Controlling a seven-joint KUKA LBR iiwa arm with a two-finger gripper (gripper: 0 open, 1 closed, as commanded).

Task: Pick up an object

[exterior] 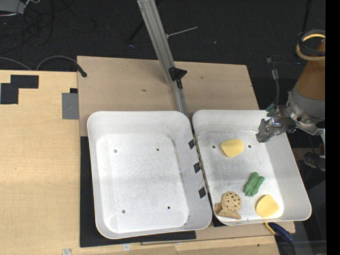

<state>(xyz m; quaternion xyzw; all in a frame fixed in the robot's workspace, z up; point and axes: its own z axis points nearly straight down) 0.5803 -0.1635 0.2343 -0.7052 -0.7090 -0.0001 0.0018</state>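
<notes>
Nearest the camera, in the right bin (297, 187), a yellow piece (267, 206) lay in the near right corner, and a tan cookie (230, 204) sat to its left, close to the bin's near left corner, with a small brown bit touching its near edge. Just beyond and between these two, a green piece (253, 184) lay at a slant, apart from both. Farther back, near the middle of the bin, rested a second yellow chunk (232, 147), alone on the white floor. To its right, over the bin's far right part, the claw (264, 132) hung at the end of the grey arm (308, 97), which came in from the right. Nothing showed between its tips, and it stood near the chunk without touching it; whether it was open or closed could not be told at this size. The left bin (101, 142) lay beside the right one, their rims meeting along black clips (197, 167). Both bins sat on the desk (122, 81). At the far side, a metal rail (159, 44) ran slanting away from the bins' join.
</notes>
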